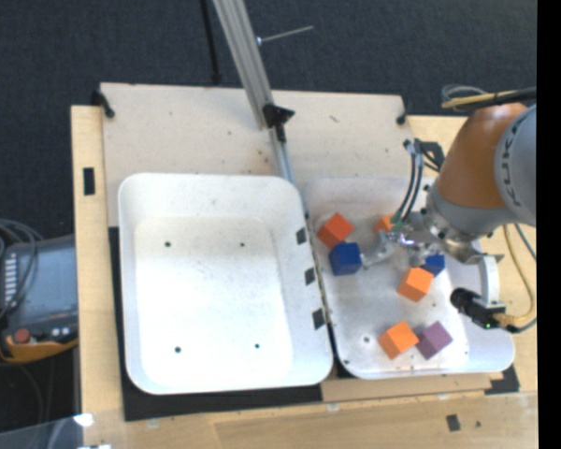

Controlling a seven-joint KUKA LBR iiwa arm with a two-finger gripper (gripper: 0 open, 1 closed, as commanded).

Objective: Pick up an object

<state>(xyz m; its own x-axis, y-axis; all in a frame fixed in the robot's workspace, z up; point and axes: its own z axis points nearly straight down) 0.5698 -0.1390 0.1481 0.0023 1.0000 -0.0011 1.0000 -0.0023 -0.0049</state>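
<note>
Grey arm [477,176] bends low over the right bin [355,344].

Arm [481,171]: one, grey, orange band above the wrist, entering from 3 o'clock and bent downward. Wrist: pitched toward 9 o'clock, cables trailing along it. Tool [391,241]: two-finger type, low, pointing toward 9 o'clock; finger state too small and blurred to read.

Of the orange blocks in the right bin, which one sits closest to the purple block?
The orange block at the near end of the right bin, right beside the purple block. The other orange ones lie farther up the bin.
</note>
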